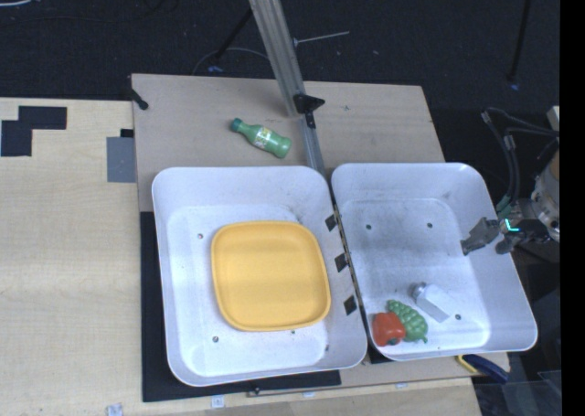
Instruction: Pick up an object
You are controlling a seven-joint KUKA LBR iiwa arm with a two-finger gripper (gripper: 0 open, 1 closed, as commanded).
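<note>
**Three small objects waiting in the near corner of the right bin**

Three candidates are lying clustered at the near edge of the right bin (pixel 402 187): a red toy pepper (pixel 388 328) touching a green bumpy toy vegetable (pixel 409 320), and just beyond them a small grey cylinder-like piece (pixel 428 302), its long axis running diagonally from upper left to lower right. The tool (pixel 479 237) is hovering at the bin's right rim, farther back than the cluster, so the objects are sitting toward the viewer and to the view's left of it. Whether its fingers are parted or closed is too dark and small to tell; nothing is visibly sitting between them.

Judging from this, the coming move is calling for travel inward and toward the near wall. The grey piece is lying closest and has open floor on its far side; the pepper and green vegetable are crowding the near wall and corner, leaving little room for fingers there.

In the left bin (pixel 174 222) a yellow plate (pixel 270 274) is resting flat. Farthest back, on the table (pixel 375 122), a green bottle (pixel 261 137) is lying on its side.
</note>
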